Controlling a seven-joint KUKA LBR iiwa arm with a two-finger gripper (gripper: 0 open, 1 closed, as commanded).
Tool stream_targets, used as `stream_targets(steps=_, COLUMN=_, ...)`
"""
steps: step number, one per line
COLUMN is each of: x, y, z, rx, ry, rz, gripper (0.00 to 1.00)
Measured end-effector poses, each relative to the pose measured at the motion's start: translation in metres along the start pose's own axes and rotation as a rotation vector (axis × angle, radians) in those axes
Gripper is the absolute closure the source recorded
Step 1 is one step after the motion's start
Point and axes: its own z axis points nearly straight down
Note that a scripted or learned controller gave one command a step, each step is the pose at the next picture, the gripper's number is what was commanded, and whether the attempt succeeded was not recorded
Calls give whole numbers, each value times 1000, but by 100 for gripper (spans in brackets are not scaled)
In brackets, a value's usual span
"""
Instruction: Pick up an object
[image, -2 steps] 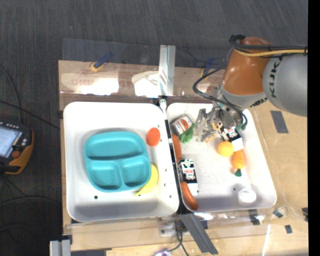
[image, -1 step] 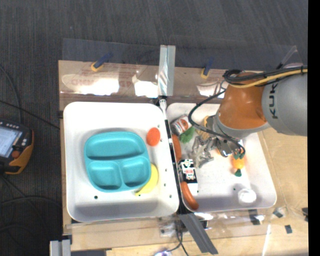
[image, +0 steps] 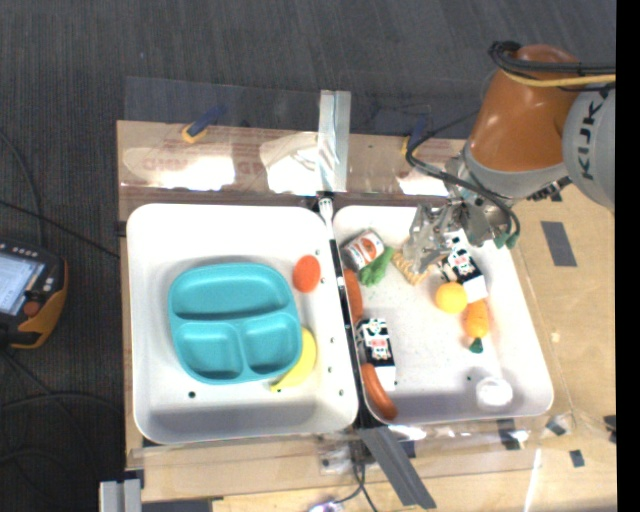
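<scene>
Bench: wooden top on dark carpet, two white bins side by side, arm reaching from the right.
Left bin (image: 150, 300): teal plate (image: 235, 320), banana (image: 298, 368) at its near right corner, small orange ball (image: 307, 272) by the right wall.
Right bin (image: 530, 380): can (image: 362, 248), cow-print carton (image: 376, 342), lemon (image: 450, 296), carrot (image: 476, 322), sausage (image: 368, 350) along the left wall.
Gripper (image: 432, 240): low over the far edge, above a tan waffle piece (image: 408, 264).
Fingers: spread cannot be told; nothing visibly held.
Advice: drop straight onto one isolated item, clear of neighbours, before closing.

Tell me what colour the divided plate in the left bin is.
Teal, seen in the camera view: the divided plate.
</scene>
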Motion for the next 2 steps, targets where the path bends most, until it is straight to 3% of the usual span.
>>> stream_targets(steps=1, x=-15, y=-26, z=114, rx=0, ry=1, rz=-118, gripper=100)
stream_targets(steps=2, x=-46, y=32, z=-23, rx=-1, ry=1, rz=-34, gripper=100)
